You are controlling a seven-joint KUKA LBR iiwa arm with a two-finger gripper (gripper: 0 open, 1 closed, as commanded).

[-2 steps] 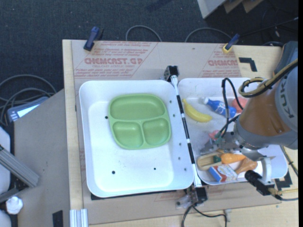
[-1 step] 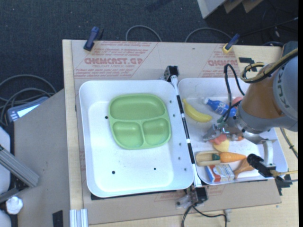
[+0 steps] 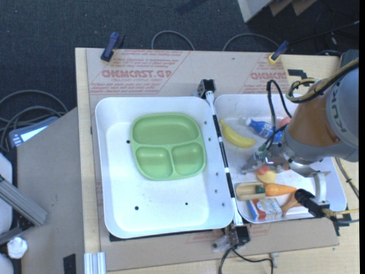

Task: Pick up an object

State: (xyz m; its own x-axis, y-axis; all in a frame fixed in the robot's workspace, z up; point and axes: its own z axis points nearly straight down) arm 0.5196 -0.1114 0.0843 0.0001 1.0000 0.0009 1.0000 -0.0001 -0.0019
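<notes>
The things to pick lie in the right bin point(image 3: 228, 103), crowded toward its middle and near side. A yellow banana point(image 3: 236, 136) rests close to the bin's left wall, and just beside it, further from the camera, lies a white tube with blue and red print point(image 3: 259, 127). Nearer the camera there is an orange carrot point(image 3: 279, 190), touching a pale wooden stick-like piece point(image 3: 248, 191) on its left, and below them a flat printed packet point(image 3: 267, 209) lies by the near rim. A small yellow-orange round piece point(image 3: 266, 176) sits just above the carrot. The gripper point(image 3: 263, 160) is low in this bin, between the banana and the round piece (its metal parts are small and partly hidden by the wrist), so I cannot tell how its fingers stand, or whether anything is between them. The grey arm with the orange band point(image 3: 311, 124) comes in from the right over the bin's far corner. In the left bin point(image 3: 114, 170) a green divided plate point(image 3: 169, 145) lies flat, with three compartments, well apart from the gripper.
</notes>
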